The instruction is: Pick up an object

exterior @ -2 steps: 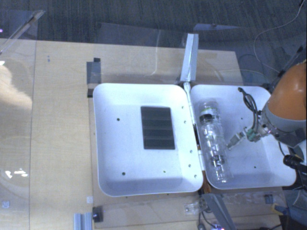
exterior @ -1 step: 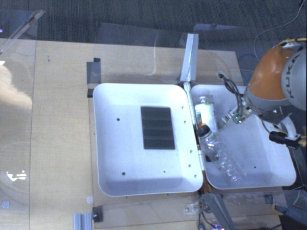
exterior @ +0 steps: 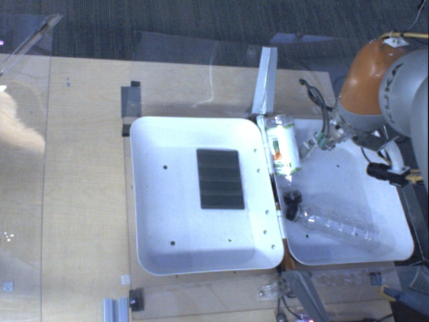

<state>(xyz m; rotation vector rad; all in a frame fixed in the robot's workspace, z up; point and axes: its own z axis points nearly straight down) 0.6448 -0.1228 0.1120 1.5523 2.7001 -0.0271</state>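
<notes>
White can [exterior: 282, 153] in right bin [exterior: 395, 243], just beside hand [exterior: 326, 139]

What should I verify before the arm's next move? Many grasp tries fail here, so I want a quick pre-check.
1. Target present: ok, a white can with a green and orange label lies in the right bin.
2. Second option: ok, a clear plastic bottle with a black cap lies nearer the front.
3. Can free of the bin wall: not ok, it rests against the left wall.
4. Gripper finger state: cannot tell.
5. Left bin contents: a dark flat rectangular pad lies at its centre.
</notes>
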